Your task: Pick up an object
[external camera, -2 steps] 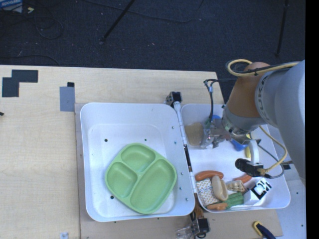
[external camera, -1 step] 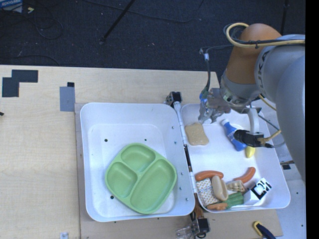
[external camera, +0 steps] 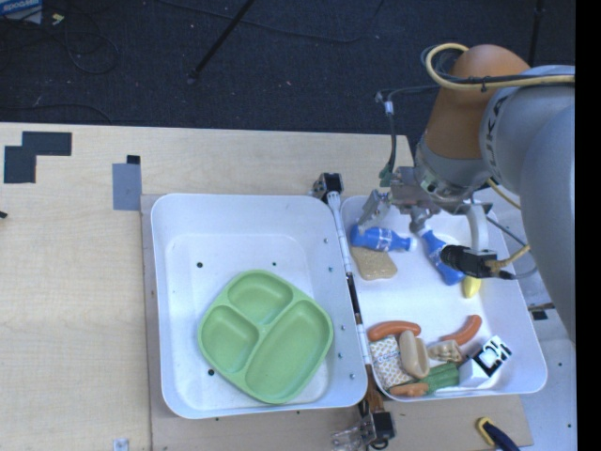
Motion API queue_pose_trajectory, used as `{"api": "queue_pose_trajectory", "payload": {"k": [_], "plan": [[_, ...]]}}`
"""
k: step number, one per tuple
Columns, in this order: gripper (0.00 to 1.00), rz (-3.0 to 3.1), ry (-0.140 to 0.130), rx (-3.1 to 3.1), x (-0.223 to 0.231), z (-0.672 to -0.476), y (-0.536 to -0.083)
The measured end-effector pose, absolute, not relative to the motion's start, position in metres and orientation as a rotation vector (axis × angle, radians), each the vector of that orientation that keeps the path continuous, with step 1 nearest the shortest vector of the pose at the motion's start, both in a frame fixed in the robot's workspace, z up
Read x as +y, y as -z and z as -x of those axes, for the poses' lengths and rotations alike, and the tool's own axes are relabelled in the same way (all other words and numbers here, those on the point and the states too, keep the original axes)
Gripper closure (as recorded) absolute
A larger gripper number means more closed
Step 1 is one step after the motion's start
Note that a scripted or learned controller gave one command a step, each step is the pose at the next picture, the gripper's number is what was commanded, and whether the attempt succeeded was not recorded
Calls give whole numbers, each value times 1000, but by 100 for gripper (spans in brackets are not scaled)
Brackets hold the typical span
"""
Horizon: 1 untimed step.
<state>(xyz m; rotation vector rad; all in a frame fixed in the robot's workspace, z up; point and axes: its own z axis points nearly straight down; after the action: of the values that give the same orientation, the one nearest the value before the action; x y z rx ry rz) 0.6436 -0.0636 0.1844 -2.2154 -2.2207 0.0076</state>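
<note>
I see the gripper [external camera: 406, 212] over the right bin [external camera: 526, 369], fingers spread and pinching nothing. Blue bottle [external camera: 382, 241] lies at its 7 o'clock, long axis running 3-to-9.

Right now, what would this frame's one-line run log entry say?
arm: over right bin far end | gripper: above blue bottle, nothing seen held | left bin: green plate | stage: pick not done

Two white bins [external camera: 169, 252] sit on a tan counter [external camera: 66, 299]. The plate [external camera: 266, 334] is light green. Two bottles [external camera: 382, 241] are blue, two sausages [external camera: 394, 330] orange-red, the bread [external camera: 376, 265] tan, one block [external camera: 492, 355] black-and-white patterned. The arm [external camera: 526, 139] is grey, orange-banded.
</note>
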Motion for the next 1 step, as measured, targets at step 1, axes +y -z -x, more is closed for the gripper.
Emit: {"api": "queue_pose_trajectory", "payload": {"k": [1], "plan": [[0, 2219, -9, -2215, -105, -642, -116]]}}
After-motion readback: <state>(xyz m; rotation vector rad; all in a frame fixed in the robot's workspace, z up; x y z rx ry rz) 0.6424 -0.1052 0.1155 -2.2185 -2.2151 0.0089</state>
